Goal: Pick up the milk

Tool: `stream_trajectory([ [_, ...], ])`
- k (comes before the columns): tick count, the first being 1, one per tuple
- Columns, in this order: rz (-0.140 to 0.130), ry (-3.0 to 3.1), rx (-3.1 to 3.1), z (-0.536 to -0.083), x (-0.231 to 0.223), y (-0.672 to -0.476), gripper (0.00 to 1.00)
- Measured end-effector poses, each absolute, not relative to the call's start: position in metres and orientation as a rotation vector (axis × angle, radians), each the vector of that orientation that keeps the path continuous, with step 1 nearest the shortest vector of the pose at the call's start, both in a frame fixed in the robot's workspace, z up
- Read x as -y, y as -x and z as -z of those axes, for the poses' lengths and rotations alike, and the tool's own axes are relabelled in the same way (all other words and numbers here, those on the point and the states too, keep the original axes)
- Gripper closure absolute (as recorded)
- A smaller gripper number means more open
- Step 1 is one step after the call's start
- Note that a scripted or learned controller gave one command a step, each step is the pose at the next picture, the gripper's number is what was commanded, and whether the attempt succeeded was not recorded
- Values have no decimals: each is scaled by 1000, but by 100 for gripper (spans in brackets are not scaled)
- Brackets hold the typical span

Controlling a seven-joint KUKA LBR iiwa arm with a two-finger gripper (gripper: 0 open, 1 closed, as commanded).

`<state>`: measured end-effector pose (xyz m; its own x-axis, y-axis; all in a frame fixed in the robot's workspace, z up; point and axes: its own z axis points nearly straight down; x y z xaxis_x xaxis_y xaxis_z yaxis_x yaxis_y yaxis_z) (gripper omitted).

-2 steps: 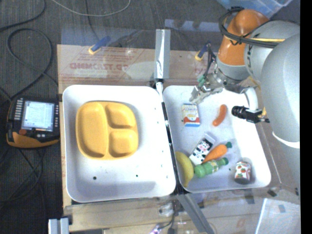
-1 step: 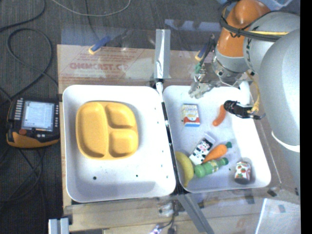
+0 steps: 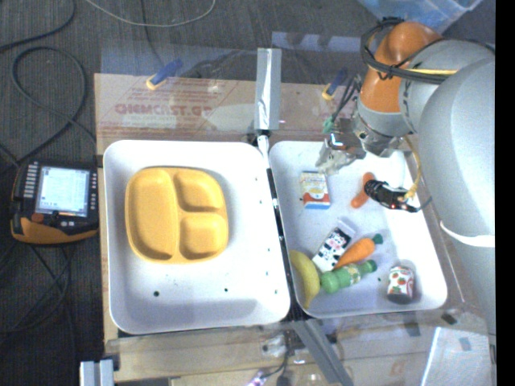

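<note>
Milk carton (image 3: 332, 248) is judged light, stiff, a bit slick; best pinched across its flat sides; gripper (image 3: 333, 153) state can't be told.

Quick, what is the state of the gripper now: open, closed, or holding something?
Gripper: cannot be told if open or closed; it hangs over the right bin, just above the small carton, and nothing is seen held.

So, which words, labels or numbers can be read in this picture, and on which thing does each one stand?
Faded red print on the cardboard sheet behind the bins: blurred, not readable.
Front of the small carton: a picture and print, too small to read.
Black-and-white milk carton: pattern only, no readable text.
Screen of the handheld pendant: too small to read.
</note>
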<state>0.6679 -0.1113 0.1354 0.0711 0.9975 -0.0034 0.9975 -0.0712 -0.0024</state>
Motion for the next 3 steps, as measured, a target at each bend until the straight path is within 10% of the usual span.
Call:
stream_trajectory([
  [1,6,-2163,-2276,-114,97,-668,100],
  [2,3,-2240,-2201,-184,79,-668,100],
  [3,4,-2420,-2004,-116,123,-668,100],
])
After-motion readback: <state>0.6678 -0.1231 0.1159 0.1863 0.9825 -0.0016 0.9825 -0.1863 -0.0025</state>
